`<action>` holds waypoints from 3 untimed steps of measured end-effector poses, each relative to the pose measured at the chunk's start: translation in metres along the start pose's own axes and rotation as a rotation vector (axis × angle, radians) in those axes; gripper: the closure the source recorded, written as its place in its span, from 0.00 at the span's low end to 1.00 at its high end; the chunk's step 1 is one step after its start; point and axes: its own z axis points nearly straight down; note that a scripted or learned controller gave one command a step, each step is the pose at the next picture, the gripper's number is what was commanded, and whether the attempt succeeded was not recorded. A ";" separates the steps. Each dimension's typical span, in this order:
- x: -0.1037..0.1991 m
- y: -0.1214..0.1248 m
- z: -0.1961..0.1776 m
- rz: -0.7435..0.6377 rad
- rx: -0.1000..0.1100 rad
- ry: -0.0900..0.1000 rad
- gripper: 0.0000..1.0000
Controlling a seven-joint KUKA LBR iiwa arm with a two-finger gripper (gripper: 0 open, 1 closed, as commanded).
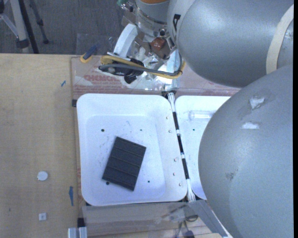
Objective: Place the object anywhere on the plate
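The arm (242,153) is built of large, rounded grey shells with a dull metallic sheen and a few pale scuffs. An orange band (153,2) rings it above the wrist (149,21), where pale metal fittings cluster.

— How much of the right bin (186,109) can you make out?

— Just its far-left corner; the arm (247,153) covers the rest and runs off the right and near edges.

— And the gripper (148,44)?

— Up at the far edge, with the wrist cut off above it. The fingers are lost in clutter (135,69) too blurred to name.
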 end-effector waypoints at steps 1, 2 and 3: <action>0.017 0.015 0.079 -0.086 0.003 -0.004 1.00; 0.010 0.013 0.218 0.274 0.000 0.001 1.00; 0.016 0.021 0.318 0.549 0.000 0.003 1.00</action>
